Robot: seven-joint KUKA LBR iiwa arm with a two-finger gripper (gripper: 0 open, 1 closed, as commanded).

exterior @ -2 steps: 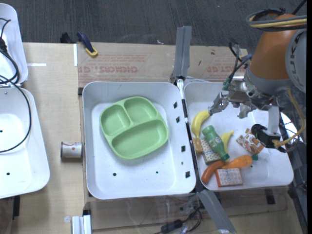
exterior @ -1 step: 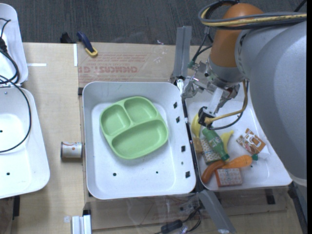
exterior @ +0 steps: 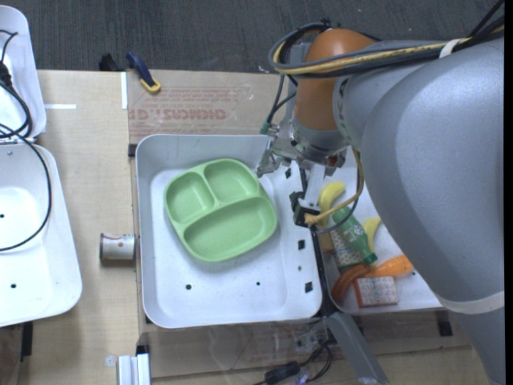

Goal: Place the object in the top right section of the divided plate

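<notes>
A light green divided plate lies tilted in the left white bin; all three of its sections hold nothing. My gripper hangs under the orange wrist band at the wall between the two bins, just right of the plate's top right section. Nothing shows between its tips. In the right bin, below the gripper, lie a yellow banana-like piece, a green bottle, an orange carrot-like piece and a small box. The arm hides much of that bin.
A small can lies on the bench left of the bin. A blue and yellow clamp sits at the back. A white tray with black cables stands at far left.
</notes>
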